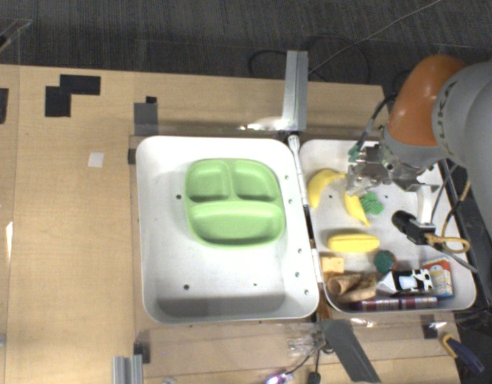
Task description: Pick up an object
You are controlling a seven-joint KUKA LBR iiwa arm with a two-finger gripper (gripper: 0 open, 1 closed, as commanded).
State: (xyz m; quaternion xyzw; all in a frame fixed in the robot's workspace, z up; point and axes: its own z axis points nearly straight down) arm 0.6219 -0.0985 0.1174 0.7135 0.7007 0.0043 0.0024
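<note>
My gripper hangs over the upper part of the right bin, on the grey arm with its orange band. Just below it lie a small yellow banana and a green toy. A bigger yellow banana-shaped piece lies just to the gripper's left. Nothing shows between gripper and objects that looks like a hold.
Lower in the right bin lie a yellow oblong, a dark green ball, a tan block, a brown item, a black-and-white toy, a small can and a dark pen. A green divided plate sits in the left bin.
</note>
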